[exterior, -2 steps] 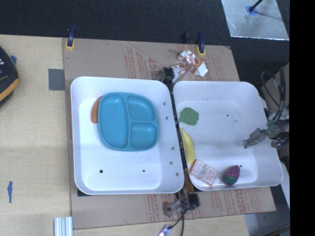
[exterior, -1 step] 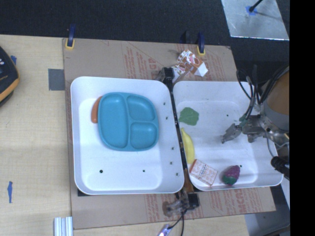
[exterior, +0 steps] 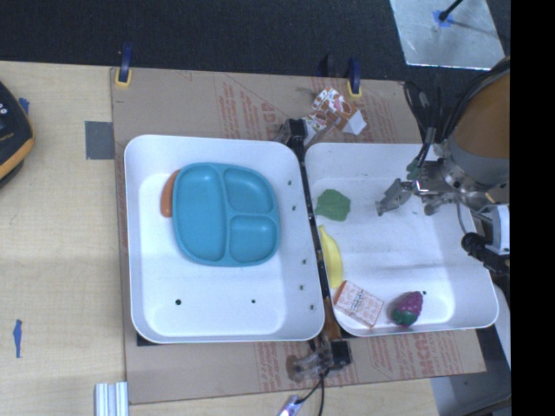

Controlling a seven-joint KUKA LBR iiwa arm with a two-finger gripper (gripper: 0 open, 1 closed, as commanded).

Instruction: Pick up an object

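Nearest the camera in the right bin (exterior: 451, 315), well below the claw (exterior: 392, 199), sits a dark purple and green fruit-like toy (exterior: 406, 308) against the front wall, and just beside it, further toward the bins' shared edge, a small printed packet (exterior: 357, 303) lies flat. Up from those, a yellow banana (exterior: 330, 252) runs along the dividing wall, below and left of the claw. Now the claw itself: it hangs over the middle of the right bin, its grey fingers (exterior: 387, 202) pointing left, nothing visible between them; whether they are spread or closed is too hard to tell from this angle. Just left of the fingertips, near but apart, a green leafy lump (exterior: 332, 204) rests on the white floor, the closest object to the claw. Behind the claw to the right, the grey arm with its orange band (exterior: 481, 120) comes in from the edge. Far across to the left, in the other bin (exterior: 139, 232), a blue divided plate (exterior: 227, 213) lies flat, with an orange object (exterior: 166, 195) peeking out from under its far left rim. Beyond the bins, above and left of the claw, a crumpled patterned wrapper (exterior: 334, 111) sits on the brown cardboard (exterior: 217, 102) covering the bench (exterior: 52, 258), and blue clips (exterior: 125, 59) pin the cardboard's far edge
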